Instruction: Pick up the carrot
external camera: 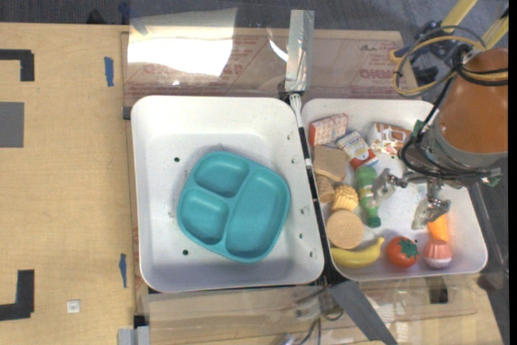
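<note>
The carrot is a small orange piece lying near the right wall of the right bin. My gripper hangs low over that bin, below the arm's orange band, with its fingers spread open. One fingertip is by the green bottle. The other fingertip stands right against the carrot's upper left end. The carrot lies outside the gap between the fingers, and nothing sits in that gap.
The right bin also holds a tomato, a pink toy, a banana, a round cookie, corn and small cartons at the back. A teal divided plate lies in the left bin.
</note>
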Motion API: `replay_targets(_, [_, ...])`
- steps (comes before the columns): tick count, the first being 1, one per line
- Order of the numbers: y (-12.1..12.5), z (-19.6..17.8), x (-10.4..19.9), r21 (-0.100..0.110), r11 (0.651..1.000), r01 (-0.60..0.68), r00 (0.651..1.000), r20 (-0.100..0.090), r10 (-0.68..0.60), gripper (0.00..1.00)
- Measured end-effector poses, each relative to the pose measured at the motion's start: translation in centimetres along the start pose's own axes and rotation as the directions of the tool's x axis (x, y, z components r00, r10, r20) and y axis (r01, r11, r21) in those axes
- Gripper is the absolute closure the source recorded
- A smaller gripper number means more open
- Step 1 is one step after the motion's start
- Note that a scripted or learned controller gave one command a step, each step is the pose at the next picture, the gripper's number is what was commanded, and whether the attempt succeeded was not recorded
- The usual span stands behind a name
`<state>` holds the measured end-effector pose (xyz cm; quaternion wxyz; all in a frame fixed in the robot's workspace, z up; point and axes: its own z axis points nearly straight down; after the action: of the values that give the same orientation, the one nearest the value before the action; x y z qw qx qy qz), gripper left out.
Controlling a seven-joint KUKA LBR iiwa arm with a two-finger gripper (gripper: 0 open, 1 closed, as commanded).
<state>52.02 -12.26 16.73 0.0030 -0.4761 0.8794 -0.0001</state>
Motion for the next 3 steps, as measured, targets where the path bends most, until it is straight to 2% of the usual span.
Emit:
replay_targets(1, [-1.0,6.3,6.9,0.008,1.000,0.016,1.000,0.015,-0.017,0.00])
replay_targets(2, [-1.2,5.3,7.0,0.012,1.000,0.013,1.000,0.013,-0.013,1.00])
replay_targets(3, [1.8,7.5,4.5,-0.002,0.995,-0.103,0.995,-0.002,0.103,1.00])
